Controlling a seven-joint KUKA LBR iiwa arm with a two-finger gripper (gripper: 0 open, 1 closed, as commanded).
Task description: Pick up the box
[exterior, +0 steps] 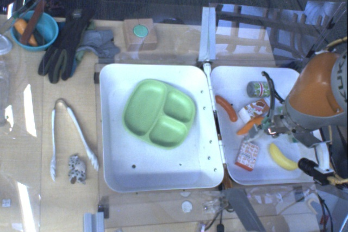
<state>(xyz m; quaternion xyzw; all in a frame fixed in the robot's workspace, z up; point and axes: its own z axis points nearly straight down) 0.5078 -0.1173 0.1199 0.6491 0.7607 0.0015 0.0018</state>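
The box point(248, 155), a small flat red-and-white carton, lies in the right bin point(237, 80) toward its near left corner, tilted slightly and resting on the white floor; the gripper point(270, 126) hangs just beyond and to the right of it, above the middle of that bin, at the end of the grey arm point(321, 89) with its orange band; whether the gripper is spread or closed cannot be told from this angle, and nothing can be seen gripped in it; the box sits apart from it, on the side nearer the camera. Beside the gripper lies a carrot point(249, 126), with a sausage point(227, 107) further left and a small can point(258, 88) behind; a banana point(283, 157) lies to the right of the box, near the bin's front edge. The left bin point(114, 171) holds a green divided plate point(160, 112); on the bench to the left lie tongs point(73, 133), black gloves point(64, 51) and a blue bowl point(37, 31).
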